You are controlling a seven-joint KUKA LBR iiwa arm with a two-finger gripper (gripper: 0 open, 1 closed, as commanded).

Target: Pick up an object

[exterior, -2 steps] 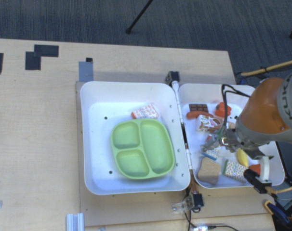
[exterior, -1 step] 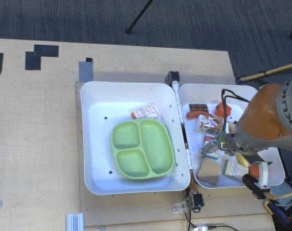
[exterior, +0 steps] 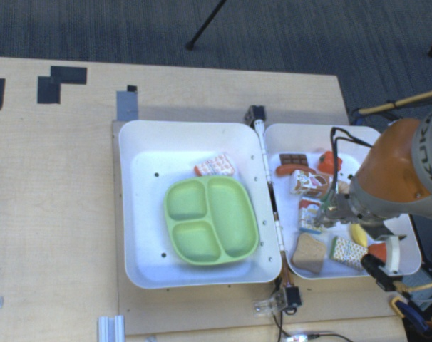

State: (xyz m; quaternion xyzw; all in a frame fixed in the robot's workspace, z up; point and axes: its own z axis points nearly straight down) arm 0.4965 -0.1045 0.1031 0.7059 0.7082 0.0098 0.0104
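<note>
The gripper (exterior: pixel 328 211) hangs low in the right bin (exterior: pixel 413 256) among snack packets (exterior: pixel 310 183) — whether clenched or released, I cannot tell.

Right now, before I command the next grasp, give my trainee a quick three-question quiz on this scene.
1. True or false: the green tray lies in the left bin.
2. How many compartments does the green tray have?
3. Over which bin does the gripper hang? A) left B) right

Key: 1 true. 2 three. 3 B; it sits among small items, near the tan block.
</note>
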